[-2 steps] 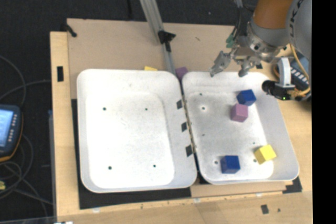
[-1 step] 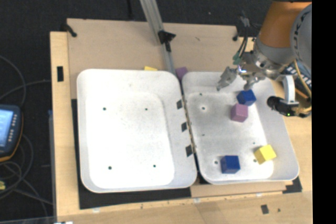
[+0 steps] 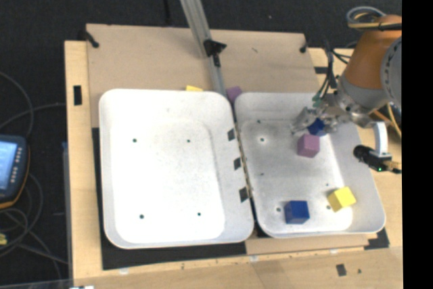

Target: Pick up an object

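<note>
From my seat I see the bench [image 3: 155, 54] with its two white bins. The left bin [image 3: 166, 166] lies well off to the left of the gripper, across the divider. The right bin [image 3: 270, 125] is the one the gripper sits over, near its far right part. The arm [image 3: 369, 71], grey with the orange band, comes in from the right and ends at the gripper [image 3: 315, 124], low over the bin floor.

I read something small and blue right at the gripper tip, but I cannot tell whether it is a held object or part of the tool, and I cannot tell how far the gripper is spread.

The purple block [image 3: 308, 145] sits just below the gripper, toward me, very close to the tip; I cannot tell whether they touch. The blue cube [image 3: 296, 211] lies well nearer to me and slightly left of the gripper, by the front wall. The yellow cube [image 3: 342, 198] lies nearer to me and to the gripper's right side, well apart from it and near the blue cube
</note>
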Available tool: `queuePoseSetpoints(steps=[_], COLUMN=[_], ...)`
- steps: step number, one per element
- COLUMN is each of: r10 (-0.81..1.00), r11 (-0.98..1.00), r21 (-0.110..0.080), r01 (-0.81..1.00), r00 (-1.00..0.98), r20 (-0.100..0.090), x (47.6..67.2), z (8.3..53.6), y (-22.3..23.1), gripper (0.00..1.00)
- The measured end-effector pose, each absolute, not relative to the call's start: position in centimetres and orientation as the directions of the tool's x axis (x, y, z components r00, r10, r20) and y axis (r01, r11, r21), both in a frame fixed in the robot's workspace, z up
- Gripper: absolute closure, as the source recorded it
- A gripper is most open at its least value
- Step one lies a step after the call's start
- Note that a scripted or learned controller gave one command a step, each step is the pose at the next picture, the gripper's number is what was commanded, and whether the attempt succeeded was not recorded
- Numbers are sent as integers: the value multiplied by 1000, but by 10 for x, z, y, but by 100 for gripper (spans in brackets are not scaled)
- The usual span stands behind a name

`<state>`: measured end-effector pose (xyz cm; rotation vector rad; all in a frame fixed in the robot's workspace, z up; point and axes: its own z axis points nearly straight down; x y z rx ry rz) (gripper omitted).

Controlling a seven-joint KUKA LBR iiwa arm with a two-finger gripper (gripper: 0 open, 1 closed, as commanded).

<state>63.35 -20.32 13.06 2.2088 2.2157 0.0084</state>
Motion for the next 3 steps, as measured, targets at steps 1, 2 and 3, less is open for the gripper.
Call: queuePoseSetpoints(steps=[1, 2, 3], r10=[1000, 1000, 1000], r11=[-1, -9, 9], r21=[-1, 7, 5], r01=[1000, 1000, 1000], r00=[1, 9, -9], r20=[-1, -1, 3], x=[592, 594, 589], z=[96, 109, 150], y=[-192, -193, -112], gripper=[0, 100, 100])
